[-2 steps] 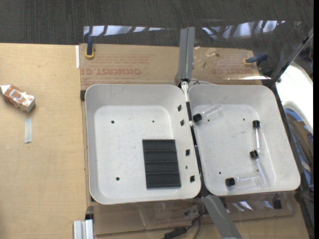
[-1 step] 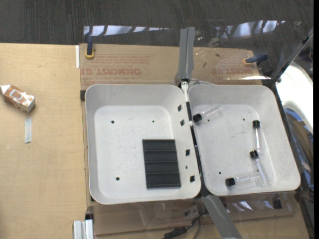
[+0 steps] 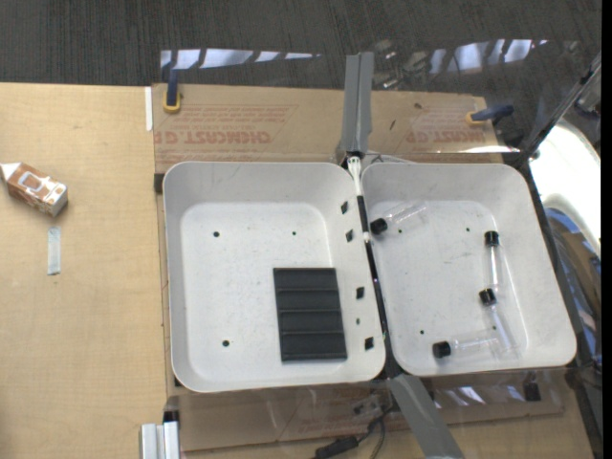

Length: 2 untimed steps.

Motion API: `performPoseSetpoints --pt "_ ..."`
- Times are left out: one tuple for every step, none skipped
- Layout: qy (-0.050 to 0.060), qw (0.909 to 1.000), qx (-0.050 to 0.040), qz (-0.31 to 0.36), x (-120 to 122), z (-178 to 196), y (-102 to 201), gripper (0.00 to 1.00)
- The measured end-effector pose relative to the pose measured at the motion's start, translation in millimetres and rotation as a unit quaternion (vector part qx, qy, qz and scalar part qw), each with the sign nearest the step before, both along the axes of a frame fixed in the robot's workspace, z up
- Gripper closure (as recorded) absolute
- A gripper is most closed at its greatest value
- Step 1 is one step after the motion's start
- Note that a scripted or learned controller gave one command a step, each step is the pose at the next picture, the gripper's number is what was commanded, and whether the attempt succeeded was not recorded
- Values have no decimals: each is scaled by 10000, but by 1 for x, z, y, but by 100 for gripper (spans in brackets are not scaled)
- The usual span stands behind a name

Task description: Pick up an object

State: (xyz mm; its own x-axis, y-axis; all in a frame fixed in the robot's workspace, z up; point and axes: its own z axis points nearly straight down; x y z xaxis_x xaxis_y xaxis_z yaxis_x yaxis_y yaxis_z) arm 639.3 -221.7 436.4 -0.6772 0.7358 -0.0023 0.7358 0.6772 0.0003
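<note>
A flat black ribbed block (image 3: 309,314) lies in the left white bin (image 3: 173,256), near its front right. The right white bin (image 3: 547,256) holds three clear tubes with black caps. One tube (image 3: 402,218) lies at a slant by the bin's back left. A second tube (image 3: 492,268) lies lengthwise along the right side. The third tube (image 3: 470,347) lies across the front edge, with its cap pointing left.
A small orange and white box (image 3: 36,189) and a grey strip (image 3: 54,252) lie on the wooden bench left of the bins. Behind the bins is a cardboard sheet (image 3: 249,127) held by clamps. A grey metal bar (image 3: 358,103) rises between the bins.
</note>
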Motion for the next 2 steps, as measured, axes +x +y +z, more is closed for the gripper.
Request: performPoseSetpoints --pt "-12 9984 -5 557 7 6 0 100" --pt "-14 9951 -8 992 14 7 0 100"
